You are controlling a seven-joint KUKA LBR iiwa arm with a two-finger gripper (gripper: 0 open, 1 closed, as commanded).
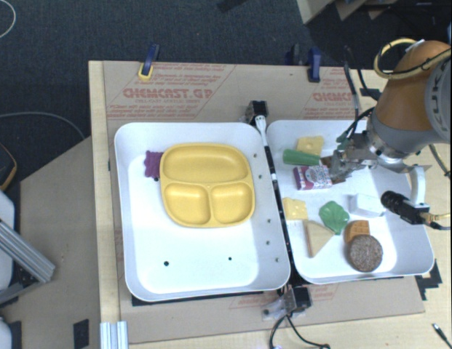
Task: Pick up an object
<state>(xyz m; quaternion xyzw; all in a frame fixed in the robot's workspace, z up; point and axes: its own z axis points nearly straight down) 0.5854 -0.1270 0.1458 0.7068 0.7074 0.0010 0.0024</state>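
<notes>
**Inspector A:** Starting at the left. The left bin (138, 267) holds a yellow divided tray (207, 182) in its upper half, and a purple item (152, 163) lies against the tray's 9 o'clock edge, touching it. Nothing there is being handled.

**Inspector B:** And the right bin (407, 260)?

**Inspector A:** That is where the pickable goods lie. From the bin's centre: a yellow block (310, 145) at 12 o'clock, a green stick (301, 157) just below it, a maroon and white packet (313, 177) at roughly 10 o'clock, a small yellow cube (295, 209) at 8 o'clock, a pale wedge (315, 235) and a green lump (333, 214) towards 6 o'clock, an orange piece (357, 229) touching a brown disc (365, 253) at 5 o'clock, and a white block (365, 205) near 3 o'clock.

**Inspector B:** The arm's position?

**Inspector A:** The gripper (339, 167) is low over the bin, at the packet's 3 o'clock end and seemingly touching it. The packet appears to be the target; it lies on the bin floor.

**Inspector B:** Fingers spread or pressed together?

**Inspector A:** It cannot be told; the wrist body hides the tips.

**Inspector B:** Progress, then?

**Inspector A:** In his judgement, approach done; grasp unconfirmed, lift not yet made. No object is seen raised off the bin.
</notes>
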